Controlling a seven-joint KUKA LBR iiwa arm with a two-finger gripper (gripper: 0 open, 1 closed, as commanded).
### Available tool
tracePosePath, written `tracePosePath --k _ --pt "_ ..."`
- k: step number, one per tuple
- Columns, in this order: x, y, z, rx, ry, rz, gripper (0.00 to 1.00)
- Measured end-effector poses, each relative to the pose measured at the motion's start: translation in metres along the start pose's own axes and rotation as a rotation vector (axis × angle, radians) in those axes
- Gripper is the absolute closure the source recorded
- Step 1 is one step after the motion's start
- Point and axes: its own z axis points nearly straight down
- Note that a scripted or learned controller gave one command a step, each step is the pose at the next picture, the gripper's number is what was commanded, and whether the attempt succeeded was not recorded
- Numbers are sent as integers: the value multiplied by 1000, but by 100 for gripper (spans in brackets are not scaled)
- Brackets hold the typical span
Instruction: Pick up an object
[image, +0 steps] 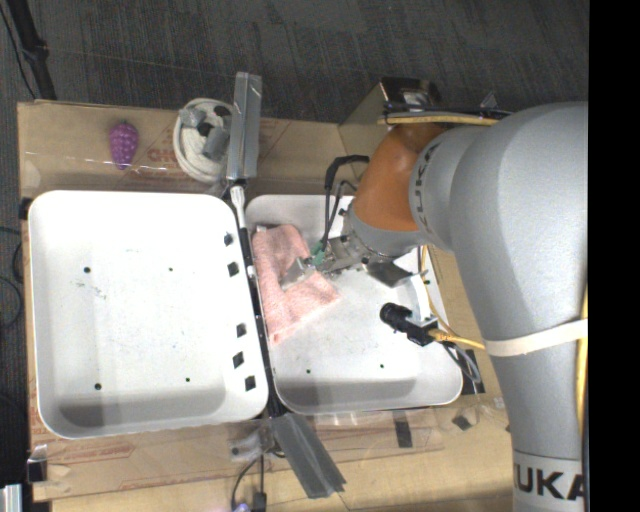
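camera view: the grey kuka arm (500, 220) is leaned over the right shallow white bin (400, 385). the crumpled pink cloth (290, 280) is lying by its left wall, met by the gripper (305, 268); finger spread cannot be told. only a loose fold may be pinched and slip free.

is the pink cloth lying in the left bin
No, the pink cloth lies in the right bin, against its left wall, with the gripper over it.

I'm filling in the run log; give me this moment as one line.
arm: reaching into right white bin | gripper: down on pink folded cloth | left white bin: untouched | lift: not yet
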Motion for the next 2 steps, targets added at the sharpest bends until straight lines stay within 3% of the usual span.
tracePosePath --k 1,2 --pt "1 0 -10 2 1 -4 100" --pt "1 0 -10 2 1 -4 0"
